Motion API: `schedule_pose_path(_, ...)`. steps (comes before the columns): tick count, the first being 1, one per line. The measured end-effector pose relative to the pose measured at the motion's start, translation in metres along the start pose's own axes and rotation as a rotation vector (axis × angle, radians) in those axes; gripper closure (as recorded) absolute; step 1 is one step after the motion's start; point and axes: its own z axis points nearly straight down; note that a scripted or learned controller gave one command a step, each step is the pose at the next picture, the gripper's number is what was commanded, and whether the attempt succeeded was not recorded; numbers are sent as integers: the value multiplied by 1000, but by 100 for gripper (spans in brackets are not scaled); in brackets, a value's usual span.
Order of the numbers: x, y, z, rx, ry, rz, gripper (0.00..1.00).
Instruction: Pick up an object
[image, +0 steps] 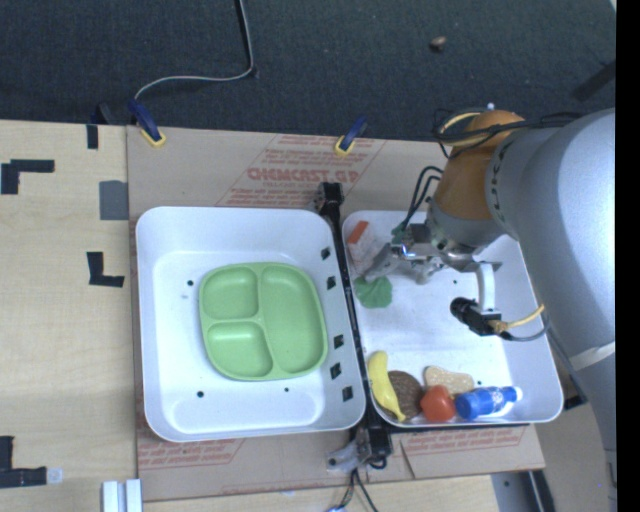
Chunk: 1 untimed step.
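My gripper (380, 266) hangs low in the right bin (530, 300), near its upper left corner, with the grey arm reaching in from the right. Its tip is just above and touching or nearly touching a small green object (376, 292). A small orange piece (357, 235) lies a little farther up by the bin's left wall. Along the bin's front edge lie a yellow banana (382, 386), a brown round item (405, 388), a red tomato-like ball (437, 404), a tan bread-like piece (449, 378) and a blue bottle (486, 402).
The left bin (165, 250) holds a light green divided plate (264, 320). A black divider with clips (338, 290) runs between the bins. A black cable fitting (475, 315) hangs off the wrist over the middle of the right bin.
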Motion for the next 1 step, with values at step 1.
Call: schedule_pose_path(1,4,-4,0,-1,-3,1,0)
